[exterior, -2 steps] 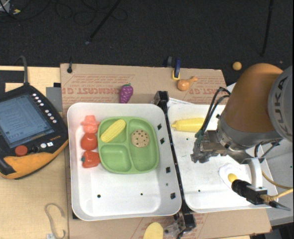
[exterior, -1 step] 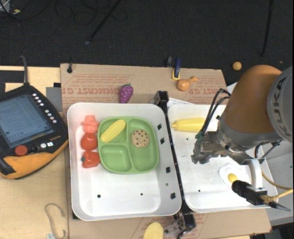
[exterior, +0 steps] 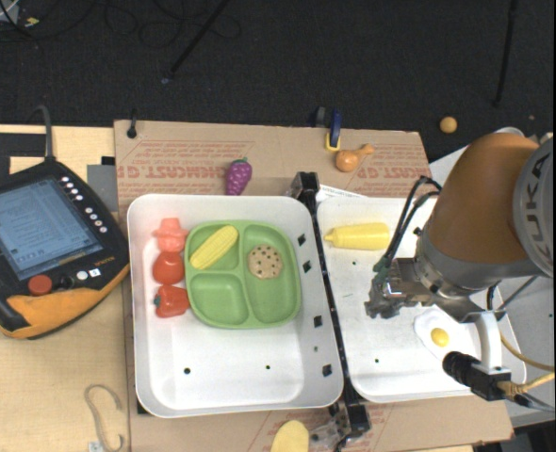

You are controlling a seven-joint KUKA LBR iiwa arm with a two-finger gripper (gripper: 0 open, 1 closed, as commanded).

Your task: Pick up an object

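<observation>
fingers (exterior: 384, 306) low over right bin (exterior: 372, 370), spread not readable, nothing seen between them. yellow bottle (exterior: 357, 236) just beyond fingers, fried egg (exterior: 437, 336) beside. risk: closing on bare floor between the 2.

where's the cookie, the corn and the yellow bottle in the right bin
cookie (exterior: 265, 263): camera view, middle of its speckled face
corn (exterior: 212, 246): camera view, middle of the cob
yellow bottle (exterior: 360, 236): camera view, middle of its body

Robotics lab, teach pendant (exterior: 38, 243) on bench, cardboard-backed white bins (exterior: 155, 365), dangling cables (exterior: 203, 12)
</observation>
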